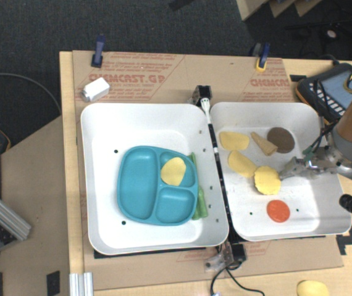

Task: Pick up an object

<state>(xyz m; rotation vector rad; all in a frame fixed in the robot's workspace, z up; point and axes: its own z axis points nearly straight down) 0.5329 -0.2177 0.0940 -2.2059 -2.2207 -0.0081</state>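
The right bin [305, 221] holds several food toys: a yellow piece [233, 141] at the back, another yellow piece [241, 163] below it, a round yellow disc [267, 180], a tan wedge [264, 143], a brown round piece [281, 139] and an orange-red disc [278, 211]. My gripper [289, 168] reaches in from the right and sits low in this bin. Its tip is just right of and slightly above the round yellow disc, close to it. Nothing visibly hangs from it.
The left bin [102, 227] carries a blue divided tray [140, 187] with a yellow piece [173, 171] in one compartment and a green item [199, 203] tucked under its right side. A white block [96, 89] lies on the cardboard behind the bins.
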